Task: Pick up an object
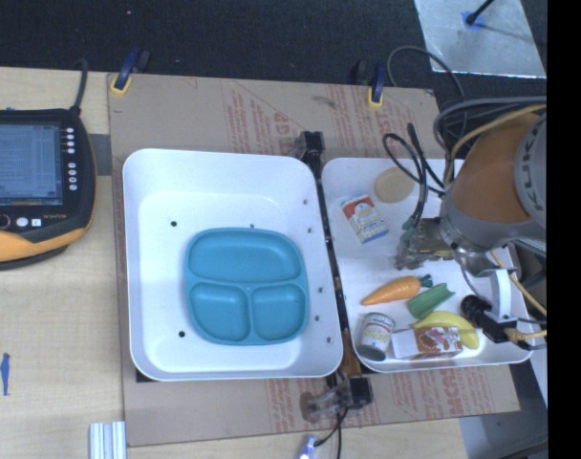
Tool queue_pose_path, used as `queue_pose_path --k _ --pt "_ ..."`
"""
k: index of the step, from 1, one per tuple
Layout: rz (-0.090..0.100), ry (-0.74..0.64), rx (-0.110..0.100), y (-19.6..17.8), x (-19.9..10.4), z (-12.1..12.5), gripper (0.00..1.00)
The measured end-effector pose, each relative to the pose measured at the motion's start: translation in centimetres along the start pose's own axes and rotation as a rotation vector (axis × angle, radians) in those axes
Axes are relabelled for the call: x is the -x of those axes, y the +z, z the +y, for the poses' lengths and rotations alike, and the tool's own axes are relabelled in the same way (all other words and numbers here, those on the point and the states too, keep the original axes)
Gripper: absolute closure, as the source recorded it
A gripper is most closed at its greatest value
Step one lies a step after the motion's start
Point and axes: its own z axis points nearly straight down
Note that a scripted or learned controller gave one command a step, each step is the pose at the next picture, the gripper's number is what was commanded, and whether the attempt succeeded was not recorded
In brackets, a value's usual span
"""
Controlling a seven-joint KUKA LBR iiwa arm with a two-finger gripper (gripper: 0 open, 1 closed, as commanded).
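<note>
Bench bins: left bin (147, 256) holds a blue tray (245, 285); right bin (353, 175) holds carrot (391, 290), can (375, 335), banana (448, 325); end effector (417, 247) state unclear.

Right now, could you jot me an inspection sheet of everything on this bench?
Surface: cardboard sheet clamped on a wooden bench, bearing two white bins.
Job's things: right bin holds a carrot, banana, green vegetable, small can, small carton, tan disc and flat packet.
Clutter: blue divided plate in the left bin.
Gripper: gripper low over the right bin, beside the carrot; nothing seen held.
Cables: black loops beside the arm.
Surroundings: control tablet at left.
</note>
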Motion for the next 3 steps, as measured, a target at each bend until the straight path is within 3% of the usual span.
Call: queue_pose_path --k 1,2,3 --pt "0.009 0.007 -0.013 1.7 8.8 4.6 1.0" --pt "0.009 0.004 -0.011 -11.7 5.3 8.4 1.0" --pt "0.009 0.001 -0.014 -12.3 -0.1 1.6 1.0"
